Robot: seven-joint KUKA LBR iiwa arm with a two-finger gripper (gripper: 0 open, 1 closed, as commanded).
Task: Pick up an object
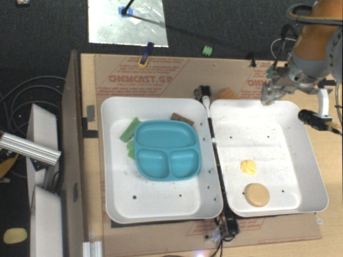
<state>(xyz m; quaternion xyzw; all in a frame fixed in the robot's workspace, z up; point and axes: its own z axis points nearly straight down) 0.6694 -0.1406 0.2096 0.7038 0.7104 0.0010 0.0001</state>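
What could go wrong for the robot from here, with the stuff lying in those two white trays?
Two likely risks. The gripper sits at the far rim of the right bin, well away from the yellow piece and the tan round piece, which lie close together, so closing on one might nudge the other. In the left bin, the blue divided plate covers part of the green pieces, which could make them hard to grasp.
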